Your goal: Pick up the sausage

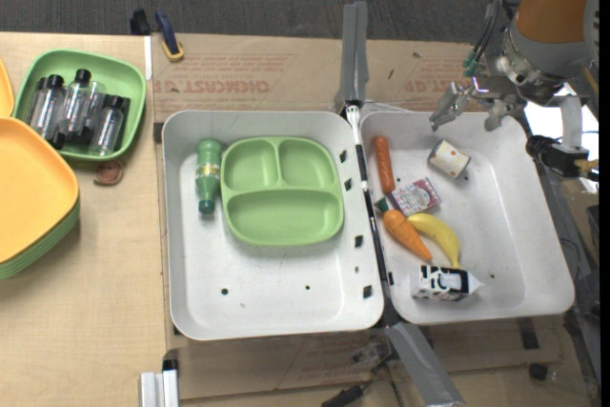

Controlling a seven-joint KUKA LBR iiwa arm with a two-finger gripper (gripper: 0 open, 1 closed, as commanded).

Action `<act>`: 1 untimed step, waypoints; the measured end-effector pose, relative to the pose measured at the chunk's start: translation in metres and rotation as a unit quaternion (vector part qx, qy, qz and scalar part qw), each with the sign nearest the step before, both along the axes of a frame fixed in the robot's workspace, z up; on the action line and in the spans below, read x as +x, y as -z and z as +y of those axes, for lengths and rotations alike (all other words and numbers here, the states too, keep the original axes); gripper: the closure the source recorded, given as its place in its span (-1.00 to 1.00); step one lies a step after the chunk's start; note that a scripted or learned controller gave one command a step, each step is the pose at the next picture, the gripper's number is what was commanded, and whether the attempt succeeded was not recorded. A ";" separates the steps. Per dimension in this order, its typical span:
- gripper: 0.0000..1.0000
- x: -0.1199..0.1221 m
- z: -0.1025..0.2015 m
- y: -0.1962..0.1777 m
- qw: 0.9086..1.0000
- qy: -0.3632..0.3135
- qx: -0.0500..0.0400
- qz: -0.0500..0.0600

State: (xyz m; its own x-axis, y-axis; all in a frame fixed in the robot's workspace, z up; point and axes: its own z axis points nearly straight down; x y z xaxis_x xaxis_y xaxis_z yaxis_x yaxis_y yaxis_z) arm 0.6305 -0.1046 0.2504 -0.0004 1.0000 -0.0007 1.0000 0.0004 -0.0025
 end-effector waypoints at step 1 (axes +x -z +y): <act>-1.00 -0.076 -0.028 0.118 0.997 0.080 0.000 0.000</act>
State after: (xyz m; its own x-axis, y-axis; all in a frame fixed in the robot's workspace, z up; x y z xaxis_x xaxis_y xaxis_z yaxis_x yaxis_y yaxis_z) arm 0.5548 -0.1322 0.1327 0.1588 0.9873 -0.0004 0.9873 -0.1588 -0.0035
